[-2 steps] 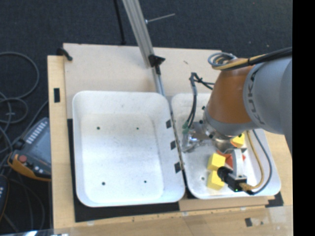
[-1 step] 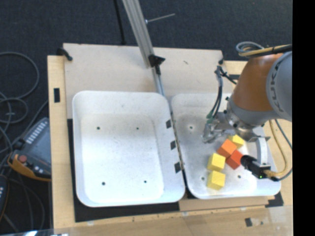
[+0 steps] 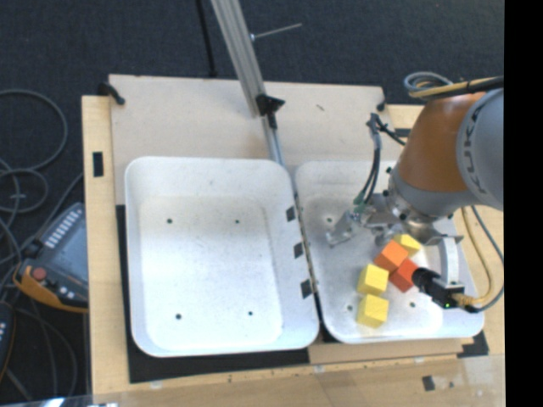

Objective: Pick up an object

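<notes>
The claw [image 3: 346,229] hangs beside crowded blocks [image 3: 383,280]; its state cannot be told; it may nudge them apart and miss.

Two shallow white bins side by side on a pale wooden bench [image 3: 212,108]: left bin [image 3: 212,253], right bin [image 3: 335,193]. Slanted metal rail [image 3: 242,45] rising from the bench's far edge, between the bins. Dark carpet [image 3: 85,24] around. Cables [image 3: 30,151] and a handheld controller [image 3: 55,261] beside the bench's left edge.
</notes>
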`<state>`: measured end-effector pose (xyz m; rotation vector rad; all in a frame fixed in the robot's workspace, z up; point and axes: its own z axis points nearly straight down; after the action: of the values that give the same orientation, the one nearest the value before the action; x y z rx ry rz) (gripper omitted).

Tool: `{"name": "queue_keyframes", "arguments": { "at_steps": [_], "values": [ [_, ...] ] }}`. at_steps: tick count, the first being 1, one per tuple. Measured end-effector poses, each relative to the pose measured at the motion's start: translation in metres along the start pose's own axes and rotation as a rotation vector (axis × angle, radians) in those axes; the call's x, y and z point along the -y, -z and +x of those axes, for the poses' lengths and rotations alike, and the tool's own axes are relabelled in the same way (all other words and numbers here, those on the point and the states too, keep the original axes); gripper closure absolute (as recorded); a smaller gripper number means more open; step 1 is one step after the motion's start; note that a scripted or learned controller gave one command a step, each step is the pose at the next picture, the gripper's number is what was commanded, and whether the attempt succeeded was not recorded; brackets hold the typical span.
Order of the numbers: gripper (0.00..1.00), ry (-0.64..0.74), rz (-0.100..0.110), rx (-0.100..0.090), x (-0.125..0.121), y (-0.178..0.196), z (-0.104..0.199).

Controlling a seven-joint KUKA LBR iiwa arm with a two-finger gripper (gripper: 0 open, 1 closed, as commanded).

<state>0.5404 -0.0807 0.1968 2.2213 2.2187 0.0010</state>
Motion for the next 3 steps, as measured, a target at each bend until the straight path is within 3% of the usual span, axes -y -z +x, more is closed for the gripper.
{"name": "queue_keyframes", "arguments": {
  "at_steps": [1,2,3],
  "values": [
    [0.00,-0.008,0.005,0.003,0.046,-0.033,-0.074],
    [0.00,-0.001,-0.002,0.003,0.047,-0.100,-0.057],
    [1.00,-0.007,-0.006,0.000,0.045,-0.088,-0.058]
  ]
}}
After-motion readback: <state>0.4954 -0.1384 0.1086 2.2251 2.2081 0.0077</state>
